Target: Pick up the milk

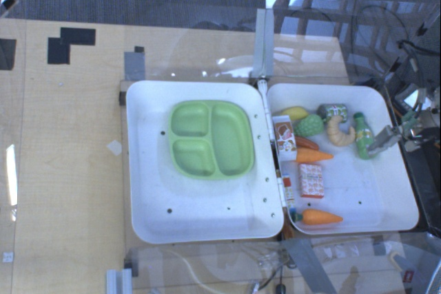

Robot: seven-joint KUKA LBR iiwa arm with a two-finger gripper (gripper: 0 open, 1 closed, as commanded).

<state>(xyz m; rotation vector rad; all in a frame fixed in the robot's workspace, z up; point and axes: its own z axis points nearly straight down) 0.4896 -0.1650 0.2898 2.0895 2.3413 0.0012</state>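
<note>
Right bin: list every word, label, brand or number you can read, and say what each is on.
No text can be read.
Milk carton: printed panel, too blurred.
Red and white box: print too small.
Can: label blurred.
Green bottle: label too small.

Seen from one fixed camera above the bench (62, 169), angled down across both white bins (138, 217), not close.

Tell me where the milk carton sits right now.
The milk carton lies in the right bin, against its left wall, just left of the carrot and below the lemon.
</note>
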